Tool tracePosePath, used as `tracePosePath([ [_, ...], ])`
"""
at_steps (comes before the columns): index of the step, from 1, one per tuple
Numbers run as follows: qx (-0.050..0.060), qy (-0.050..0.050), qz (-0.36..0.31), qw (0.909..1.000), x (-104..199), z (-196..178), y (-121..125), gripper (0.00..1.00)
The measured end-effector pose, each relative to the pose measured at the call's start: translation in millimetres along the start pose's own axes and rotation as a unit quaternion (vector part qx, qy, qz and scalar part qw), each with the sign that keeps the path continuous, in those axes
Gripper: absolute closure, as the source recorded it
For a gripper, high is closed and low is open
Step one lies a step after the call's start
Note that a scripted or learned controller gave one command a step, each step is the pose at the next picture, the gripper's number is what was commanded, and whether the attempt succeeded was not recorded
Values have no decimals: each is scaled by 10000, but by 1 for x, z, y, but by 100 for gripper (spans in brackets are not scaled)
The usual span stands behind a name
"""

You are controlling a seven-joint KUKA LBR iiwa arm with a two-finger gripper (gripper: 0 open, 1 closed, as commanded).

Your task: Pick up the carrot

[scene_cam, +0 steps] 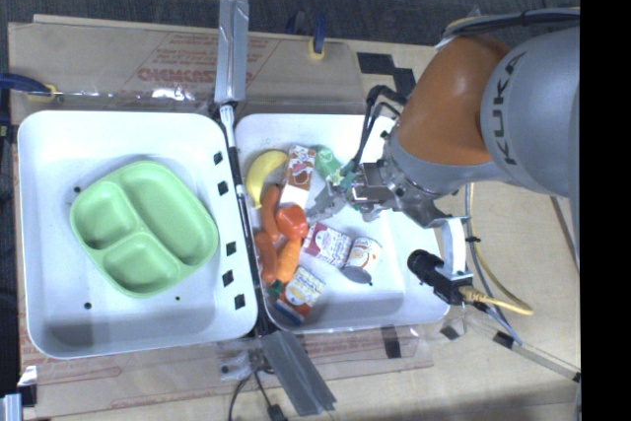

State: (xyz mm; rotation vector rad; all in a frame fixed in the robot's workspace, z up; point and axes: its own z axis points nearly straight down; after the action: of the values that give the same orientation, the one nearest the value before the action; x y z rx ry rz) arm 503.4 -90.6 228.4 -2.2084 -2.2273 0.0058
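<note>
Orange carrot [268, 234] lies against right bin's [389, 303] crowded left wall

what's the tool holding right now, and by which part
Cannot be told: the tool sits low in the right bin beside the carrot, with nothing clearly between its tips.

Green divided plate [145, 227] in left bin [39, 163]; carrot [269, 246] beside banana [259, 175] in right bin [389, 296], gripper [340, 187] above cartons.

A cardboard-covered bench [148, 64] bears two white bins [59, 242].
</note>
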Motion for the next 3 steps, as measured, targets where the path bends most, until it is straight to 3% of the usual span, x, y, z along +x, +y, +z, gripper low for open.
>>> tracePosePath([
  [1,-4,2,279,9996,-20,-13,-27,0],
  [2,-8,-5,141,9999,58,39,-26,0],
  [3,-25,-6,-99,9999,18,37,-21,0],
])
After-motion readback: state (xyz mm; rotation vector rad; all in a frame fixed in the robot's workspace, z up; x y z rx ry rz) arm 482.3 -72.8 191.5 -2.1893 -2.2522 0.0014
